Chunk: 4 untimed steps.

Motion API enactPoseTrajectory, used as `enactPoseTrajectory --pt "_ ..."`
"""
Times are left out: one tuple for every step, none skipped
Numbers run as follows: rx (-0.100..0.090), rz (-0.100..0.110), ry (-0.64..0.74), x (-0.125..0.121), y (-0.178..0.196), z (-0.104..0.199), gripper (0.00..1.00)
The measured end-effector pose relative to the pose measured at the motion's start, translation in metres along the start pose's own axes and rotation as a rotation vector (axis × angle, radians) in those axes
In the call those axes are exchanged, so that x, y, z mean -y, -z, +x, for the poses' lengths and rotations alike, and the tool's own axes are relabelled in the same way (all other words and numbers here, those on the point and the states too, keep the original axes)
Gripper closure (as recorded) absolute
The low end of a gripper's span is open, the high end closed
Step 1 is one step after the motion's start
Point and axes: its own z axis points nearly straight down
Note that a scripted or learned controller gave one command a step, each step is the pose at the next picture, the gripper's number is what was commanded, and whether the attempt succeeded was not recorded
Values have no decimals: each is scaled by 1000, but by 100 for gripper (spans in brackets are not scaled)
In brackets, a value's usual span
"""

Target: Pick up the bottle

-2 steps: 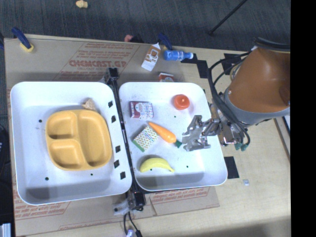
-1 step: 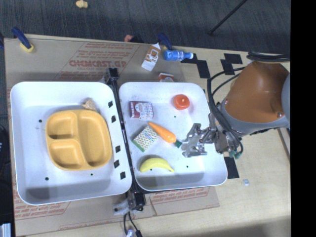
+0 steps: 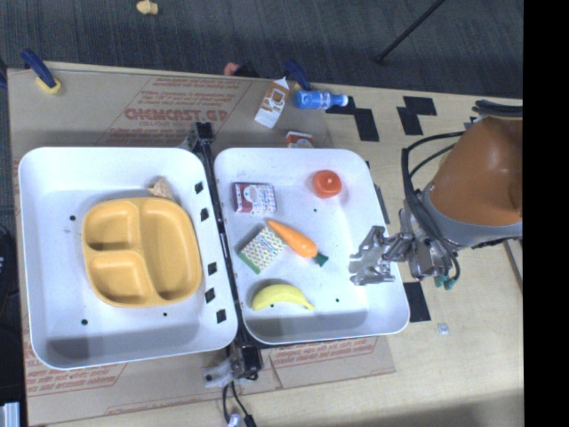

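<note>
The bottle (image 3: 316,100) is small and blue with a pale cap. It lies on its side on the bench, behind the right bin (image 3: 391,302) and outside it. My gripper (image 3: 364,257) hangs low over the right bin's right side, near its wall, well in front of the bottle. Its fingers stand open with nothing between them. The orange-banded wrist (image 3: 476,185) is further right.
The right bin holds a maroon carton (image 3: 254,197), an orange round piece (image 3: 326,183), a carrot (image 3: 295,238), a patterned box (image 3: 262,248) and a banana (image 3: 281,298). A yellow divided plate (image 3: 142,250) lies in the left bin. A small carton (image 3: 273,103) lies left of the bottle.
</note>
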Motion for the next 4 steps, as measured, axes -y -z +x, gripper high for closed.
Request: enactPoseTrajectory --pt "-2 -2 265 -65 -21 6 100" --pt "0 0 181 -2 -25 -4 100" --pt "1 0 354 -2 -19 -7 100" --pt "1 -1 633 -2 -15 -8 100"
